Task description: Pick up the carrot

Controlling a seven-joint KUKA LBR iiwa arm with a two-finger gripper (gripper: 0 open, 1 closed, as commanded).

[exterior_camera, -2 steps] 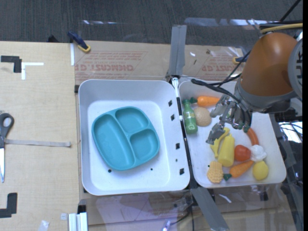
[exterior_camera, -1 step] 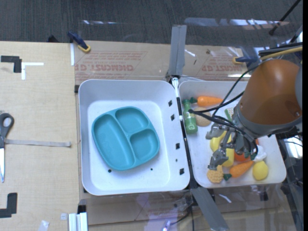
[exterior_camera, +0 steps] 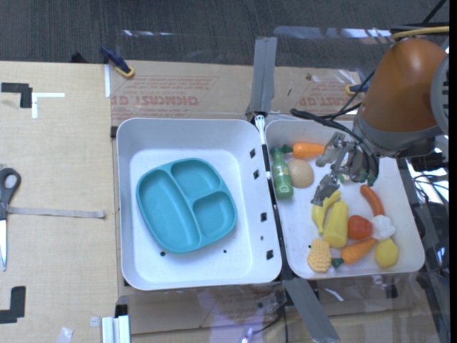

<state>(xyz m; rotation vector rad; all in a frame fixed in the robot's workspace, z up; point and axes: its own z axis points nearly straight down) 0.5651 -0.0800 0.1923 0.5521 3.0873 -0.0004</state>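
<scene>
The carrot [exterior_camera: 308,149] lies at the right bin's [exterior_camera: 410,207] far edge, long axis across the view, green top toward the bottle [exterior_camera: 281,176]. The jaws [exterior_camera: 341,168] hover nearby; their spread is unclear.

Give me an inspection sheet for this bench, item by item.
Surface: two white bins side by side; left bin holds a blue divided plate.
Job's things: carrot at the right bin's far edge; another carrot near its front.
Clutter: green bottle, corn, banana, lemon, other toy food.
End effector: over the right bin, nothing seen between its fingers.
Cables: wires by the arm.
Surroundings: scissors on the bench at left.
</scene>
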